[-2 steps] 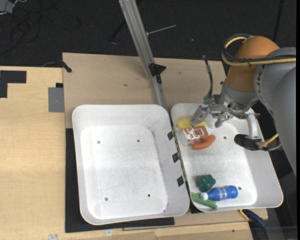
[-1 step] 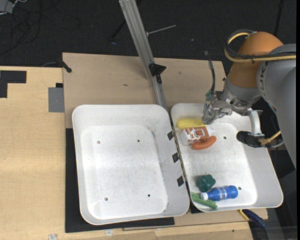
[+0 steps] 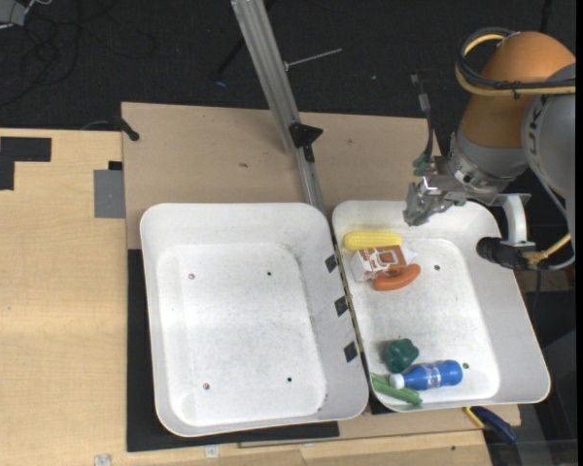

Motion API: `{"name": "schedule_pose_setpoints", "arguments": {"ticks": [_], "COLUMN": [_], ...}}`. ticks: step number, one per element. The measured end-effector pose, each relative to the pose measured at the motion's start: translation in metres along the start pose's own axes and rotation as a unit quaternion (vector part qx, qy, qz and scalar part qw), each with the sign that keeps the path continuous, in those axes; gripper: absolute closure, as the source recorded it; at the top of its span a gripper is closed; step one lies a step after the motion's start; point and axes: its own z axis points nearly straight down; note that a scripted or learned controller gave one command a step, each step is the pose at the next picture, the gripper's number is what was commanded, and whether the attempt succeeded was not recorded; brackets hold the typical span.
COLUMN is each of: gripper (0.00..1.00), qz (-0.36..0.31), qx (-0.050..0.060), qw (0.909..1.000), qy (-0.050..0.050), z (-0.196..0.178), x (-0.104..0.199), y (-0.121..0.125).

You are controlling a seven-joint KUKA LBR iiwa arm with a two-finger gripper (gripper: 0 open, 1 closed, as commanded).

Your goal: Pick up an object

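Objects for picking lie in the right bin (image 3: 525, 338), all at about six o'clock from my gripper (image 3: 423, 205), which hangs over that bin's far rim. Whether my jaws stand open or closed I cannot tell from this angle, and nothing shows between them.

Nearest to me, at roughly seven o'clock and apart from my fingertips, a yellow corn cob (image 3: 372, 240) rests against the bin's left wall. Just beside it, toward six o'clock, sits a small orange-and-white packet (image 3: 381, 259), touching an orange sausage-shaped piece (image 3: 399, 279) that lies at a slant.

Well apart from me, at the bin's near end, a dark green lump (image 3: 400, 354) sits just above a blue bottle (image 3: 432, 375) with a white cap, lying on its side. A green pod-like piece (image 3: 396, 391) lies along the near rim, touching the bottle's capped end.

At nine o'clock from the cluster, the left bin (image 3: 238, 318) sits alongside. My grey arm (image 3: 554, 134) with its orange band (image 3: 515, 76) enters from three o'clock.
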Motion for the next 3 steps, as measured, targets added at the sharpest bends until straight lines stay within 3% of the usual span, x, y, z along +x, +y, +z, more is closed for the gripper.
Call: {"name": "schedule_pose_setpoints", "arguments": {"ticks": [1, 3], "gripper": [1.0, 1.0], "qz": [0.0, -0.002], "qx": [0.002, 0.002], "qw": [1.0, 1.0], "qy": [0.0, 0.001], "z": [-0.007, -0.021], "x": [-0.001, 0.096], "y": [0.0, 0.008]}}
